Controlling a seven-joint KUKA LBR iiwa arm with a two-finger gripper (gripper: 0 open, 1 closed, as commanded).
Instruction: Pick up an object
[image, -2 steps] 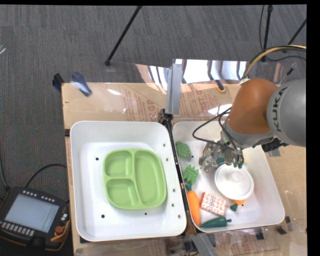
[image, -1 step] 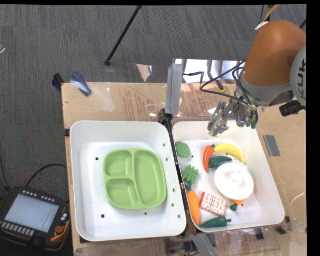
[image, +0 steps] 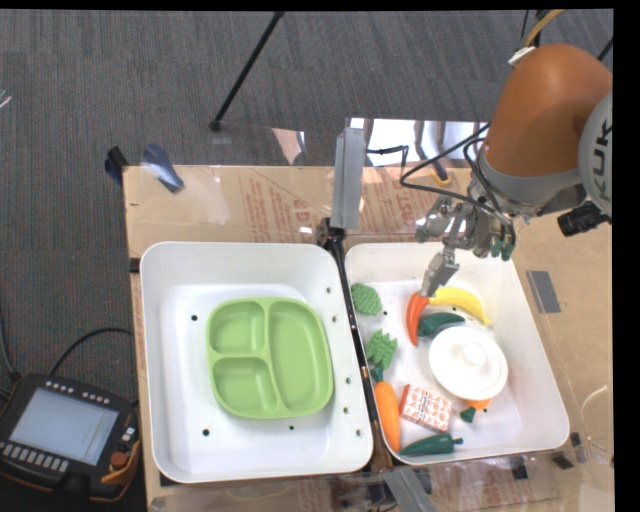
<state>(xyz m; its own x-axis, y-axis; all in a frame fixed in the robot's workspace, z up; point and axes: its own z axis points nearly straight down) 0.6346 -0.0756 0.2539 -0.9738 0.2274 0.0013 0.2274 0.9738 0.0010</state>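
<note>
Grey carpet surrounds the tabletop (image: 260, 200), which carries two white bins side by side. At nine o'clock, the left bin (image: 170, 280) holds just a green plate (image: 270, 357), probably kept apart as the drop side. The right bin (image: 535, 400) is crowded: chili (image: 415, 316), banana (image: 462, 299), white lid (image: 468, 364), carrot (image: 387, 414), wafer (image: 426, 407), broccoli (image: 380, 350) and more. The claw (image: 438, 277) hangs at the bin's twelve o'clock, tilted down, its tip just above the chili's top, with the banana at its three o'clock. I cannot tell how wide it stands; nothing shows between its fingers. I judge the chili the target, since it lies directly beneath.
</note>
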